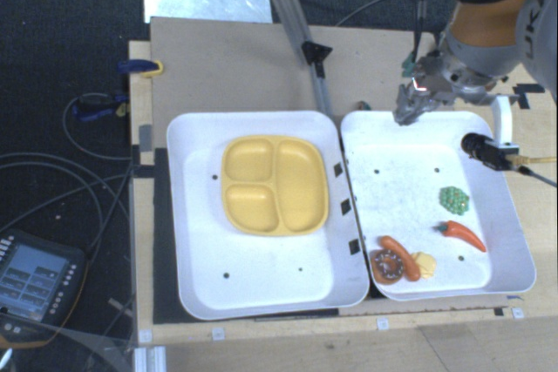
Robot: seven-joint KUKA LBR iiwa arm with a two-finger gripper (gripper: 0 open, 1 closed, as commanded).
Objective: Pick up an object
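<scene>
From my seat the counter (235, 65) takes up most of the shot, two white bins side by side on it. The left bin (196, 274) sits well off to the claw's left and holds a yellow divided plate (272, 185). The right bin (501, 270) is the one the claw (410, 111) hangs over, right at its far left corner. I can't tell if the claw is open or shut from here.

The pickable stuff is all at the near end of that bin, well apart from the claw with bare bin floor between: a green bumpy ball (453, 200), an orange carrot (462, 233) just below it, then a sausage (399, 256) touching a chocolate donut (386, 267), and a small yellow piece (425, 262) beside them.
</scene>
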